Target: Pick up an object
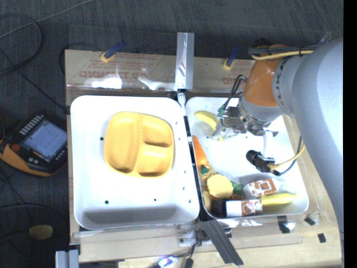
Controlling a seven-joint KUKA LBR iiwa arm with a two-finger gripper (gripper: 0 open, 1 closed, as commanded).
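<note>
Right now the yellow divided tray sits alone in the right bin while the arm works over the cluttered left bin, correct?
Not quite: the sides are swapped. The camera view shows the yellow divided tray alone in the left bin, while the arm works over the cluttered right bin.

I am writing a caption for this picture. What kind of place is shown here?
Probably a robotics lab test bench. A grey and orange robot arm reaches over two white bins, the right one full of toy food such as a carrot, and a handheld controller lies on the carpet among cables.
</note>
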